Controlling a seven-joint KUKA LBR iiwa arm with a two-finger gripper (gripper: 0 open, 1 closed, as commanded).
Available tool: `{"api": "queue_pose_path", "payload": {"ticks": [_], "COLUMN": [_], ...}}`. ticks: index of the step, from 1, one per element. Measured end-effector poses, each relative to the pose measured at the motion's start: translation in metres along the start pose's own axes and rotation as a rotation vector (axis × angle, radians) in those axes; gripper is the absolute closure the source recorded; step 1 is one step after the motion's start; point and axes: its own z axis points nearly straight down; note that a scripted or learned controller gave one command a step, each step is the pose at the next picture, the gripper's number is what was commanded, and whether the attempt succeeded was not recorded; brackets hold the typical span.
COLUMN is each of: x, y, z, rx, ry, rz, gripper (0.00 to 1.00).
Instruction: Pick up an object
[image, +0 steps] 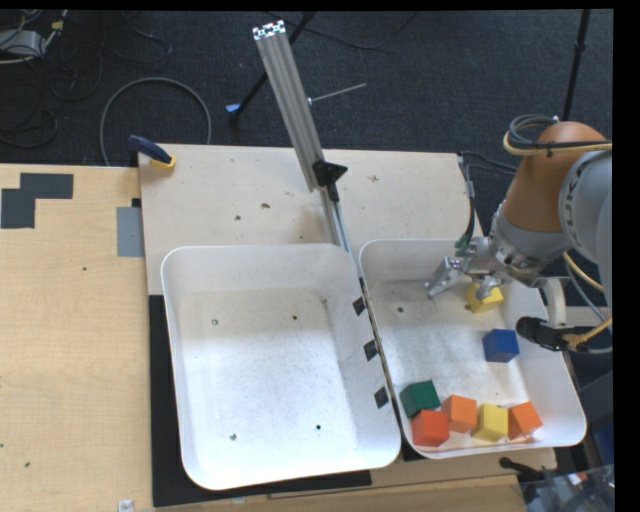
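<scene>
One fixed cam, overhead, slanted down, both bins (262, 262) visible

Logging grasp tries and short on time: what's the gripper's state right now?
Gripper: low in the right bin, beside a yellow block; open or closed cannot be told, and no block shows between its fingers.

This is a robotics lab, not a home or shop. A grey industrial arm with an orange band (555, 185) reaches in at the right of the frame over two shallow white bins (200, 265) on a plywood bench (70, 330). Loose black cables (155, 110) coil on dark carpet along the top, and a slanted aluminium rail (290, 95) carries a checkered calibration marker (269, 29).
</scene>
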Motion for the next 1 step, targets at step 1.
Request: {"api": "queue_pose_path", "payload": {"ticks": [1], "x": [-0.0377], "y": [-0.0154], "z": [-0.009], "rx": [-0.014], "ry": [0.013], "rz": [-0.006], "gripper": [0.0]}}
